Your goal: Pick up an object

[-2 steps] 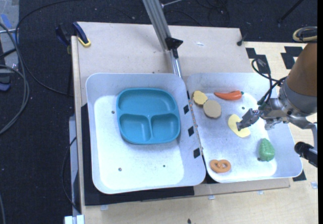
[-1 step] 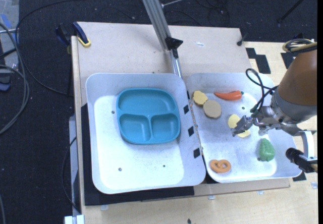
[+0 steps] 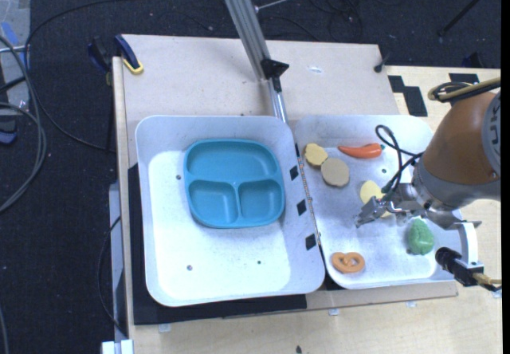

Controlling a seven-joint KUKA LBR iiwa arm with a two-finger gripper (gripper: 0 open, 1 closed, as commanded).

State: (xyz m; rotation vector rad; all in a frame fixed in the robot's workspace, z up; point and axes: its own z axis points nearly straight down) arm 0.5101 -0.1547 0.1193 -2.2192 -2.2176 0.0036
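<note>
My gripper [image 3: 373, 211] hangs low over the right bin [image 3: 398, 131], reaching in from the right below the orange band of the arm [image 3: 466, 141]. A yellow piece [image 3: 369, 190] lies just above it, touching or nearly so. A green lump [image 3: 420, 237] sits to its right and an orange pretzel [image 3: 348, 262] below it to the left. Farther up the bin lie a tan round slice [image 3: 335, 174], a yellow lump [image 3: 315, 155] and a red chili [image 3: 360, 151].
The left bin [image 3: 159, 265] holds a blue divided plate [image 3: 235, 182]. A grey metal pole [image 3: 247, 17] slants down to the seam between the bins. A black cable [image 3: 392, 147] loops over the right bin's upper part.
</note>
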